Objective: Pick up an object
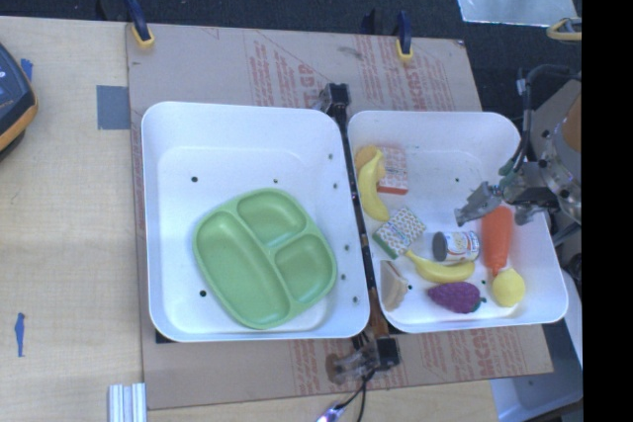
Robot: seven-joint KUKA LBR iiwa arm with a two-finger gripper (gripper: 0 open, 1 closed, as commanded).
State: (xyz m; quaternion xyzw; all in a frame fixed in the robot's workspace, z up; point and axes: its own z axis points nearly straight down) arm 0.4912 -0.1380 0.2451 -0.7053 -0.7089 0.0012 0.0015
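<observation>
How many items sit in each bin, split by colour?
Left bin:
Green: 1, the divided plate

Right bin:
Yellow: 3, two bananas and a lemon
Orange: 1, the carrot
Purple: 1, the grape bunch
Tan: 1, the wedge
Mixed print: 3, two small boxes and a small jar

Total: 10

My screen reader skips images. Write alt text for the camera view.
A grey robot gripper hovers over the right white bin, above an orange carrot among toy food including two yellow bananas. The left white bin holds a green divided plate.
</observation>
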